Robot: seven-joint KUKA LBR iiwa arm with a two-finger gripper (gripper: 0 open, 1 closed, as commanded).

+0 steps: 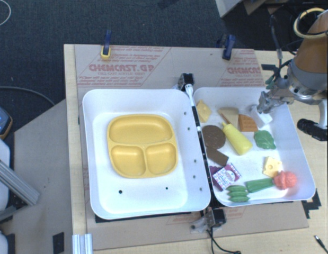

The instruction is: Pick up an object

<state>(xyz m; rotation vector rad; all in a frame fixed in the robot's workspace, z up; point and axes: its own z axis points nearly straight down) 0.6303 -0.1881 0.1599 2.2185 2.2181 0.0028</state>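
The near rim of the right bin [259,201] is the crowded end: green pods [238,193], a long green piece [259,184], a pink lump [284,180], a purple packet [225,175] and a cheese wedge [272,166] lie close together, several touching or nearly so. Mid-bin, a brown disc [213,136], a yellow bottle [236,138] and a green lump [264,139] sit a little looser. Farther back are a toast piece [247,123], a tan slice [228,114] and a small yellow chunk [204,111] by the divider.

The hand [265,106] hangs at the bin's 1 o'clock corner, over bare floor just beyond the toast; I cannot tell how its jaws stand, and nothing is seen in it. So this looks like the approach step, with no pick made yet. Next it likely needs to settle on one item; the toast, at its 7 o'clock, is nearest.

Room is tight by the far wall. The left bin [95,142] holds only a yellow tray [141,144].
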